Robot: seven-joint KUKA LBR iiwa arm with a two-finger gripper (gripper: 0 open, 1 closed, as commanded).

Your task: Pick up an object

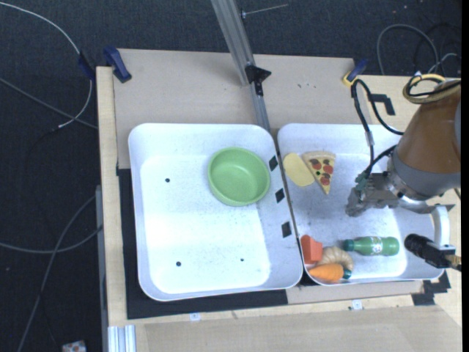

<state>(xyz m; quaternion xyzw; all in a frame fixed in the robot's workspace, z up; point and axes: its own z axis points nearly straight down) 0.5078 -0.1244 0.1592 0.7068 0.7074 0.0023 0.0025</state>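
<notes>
A round, pale green plastic bowl (238, 176) sits upright, mouth up, in the left white bin (157, 218), near its far right corner. In the right white bin (381, 141), a triangular toy pizza slice (321, 169) with red toppings lies flat near the far left corner, touching a pale yellow rounded toy piece (297, 169) on its left. A green plastic bottle (374, 246) lies on its side near the near edge. At the near left corner cluster a red-orange block (311, 248), a tan lumpy piece (337, 256) and an orange carrot-like toy (327, 273).
</notes>
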